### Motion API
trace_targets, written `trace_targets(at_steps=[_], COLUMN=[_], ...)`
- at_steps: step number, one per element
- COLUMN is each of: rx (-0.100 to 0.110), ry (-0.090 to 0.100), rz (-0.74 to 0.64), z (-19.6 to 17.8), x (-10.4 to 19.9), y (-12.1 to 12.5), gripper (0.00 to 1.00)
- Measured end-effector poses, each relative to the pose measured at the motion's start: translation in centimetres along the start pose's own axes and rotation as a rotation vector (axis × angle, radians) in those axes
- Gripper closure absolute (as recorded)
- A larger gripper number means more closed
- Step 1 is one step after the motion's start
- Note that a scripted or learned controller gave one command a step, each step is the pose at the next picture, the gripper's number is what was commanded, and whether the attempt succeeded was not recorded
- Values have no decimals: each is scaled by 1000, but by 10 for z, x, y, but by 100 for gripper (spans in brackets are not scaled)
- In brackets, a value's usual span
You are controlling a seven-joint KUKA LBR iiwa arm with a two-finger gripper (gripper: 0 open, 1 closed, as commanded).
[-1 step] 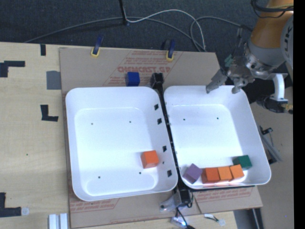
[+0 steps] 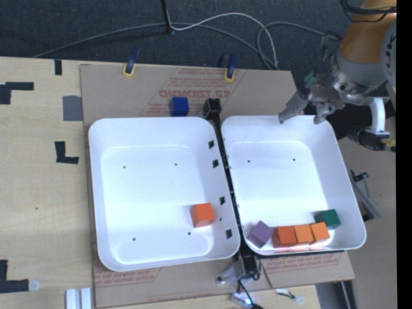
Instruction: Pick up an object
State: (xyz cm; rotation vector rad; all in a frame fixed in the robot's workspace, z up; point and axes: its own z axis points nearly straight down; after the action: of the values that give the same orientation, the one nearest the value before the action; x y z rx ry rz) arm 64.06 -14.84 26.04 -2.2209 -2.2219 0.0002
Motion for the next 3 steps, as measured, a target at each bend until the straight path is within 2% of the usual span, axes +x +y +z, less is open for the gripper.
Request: trace_targets(at_steps=[1, 3], rx=[4, 4], ry=[1, 1], rz=[0, 0], z=[54, 168], x=[0, 7], y=[-11, -13], gripper=[0, 0])
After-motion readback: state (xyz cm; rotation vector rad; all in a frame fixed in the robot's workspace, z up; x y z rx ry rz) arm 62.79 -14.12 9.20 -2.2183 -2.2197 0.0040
